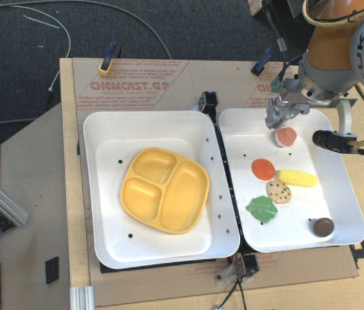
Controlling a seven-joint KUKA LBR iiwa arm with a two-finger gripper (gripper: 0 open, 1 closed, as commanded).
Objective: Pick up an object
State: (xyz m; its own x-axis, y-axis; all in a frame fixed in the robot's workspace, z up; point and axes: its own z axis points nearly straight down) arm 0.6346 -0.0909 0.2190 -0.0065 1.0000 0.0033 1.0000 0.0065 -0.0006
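Pink round piece (286,136) sits at the right bin's (346,192) far end, just under the gripper (277,119); can't tell its state, so center over the piece before you close.

The cardboard sheet (136,82) under the bins bears red print reading roughly "CHEMCAST GP", with smaller lines around it too blurred to read.
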